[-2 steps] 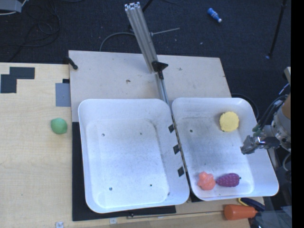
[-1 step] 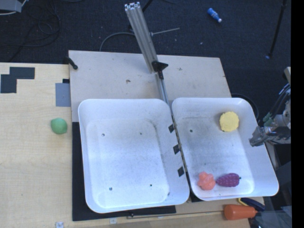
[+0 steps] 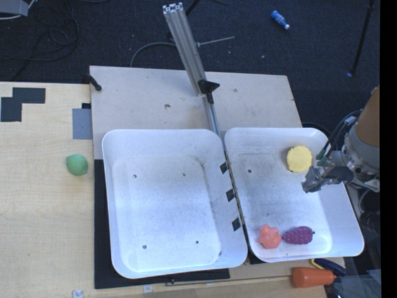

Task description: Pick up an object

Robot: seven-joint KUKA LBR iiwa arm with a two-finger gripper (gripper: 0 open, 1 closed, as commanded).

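White plastic marks the scene: two shallow bins sit side by side on the bench, the left bin (image 3: pixel 164 203) bare across its floor. In the right bin (image 3: pixel 260 191), a yellow object (image 3: pixel 299 159) lies at two o'clock near the far rim, while a pink object (image 3: pixel 269 236) and a purple object (image 3: pixel 298 234) rest just beside each other at six o'clock, close to the near edge. The gripper (image 3: pixel 312 185) hangs over the bin's three o'clock edge, just below the yellow object; whether its tips are spread or pressed together cannot be told. Bare floor lies across the bin's middle. A green ball (image 3: pixel 77 164) sits on the wooden surface at nine o'clock.
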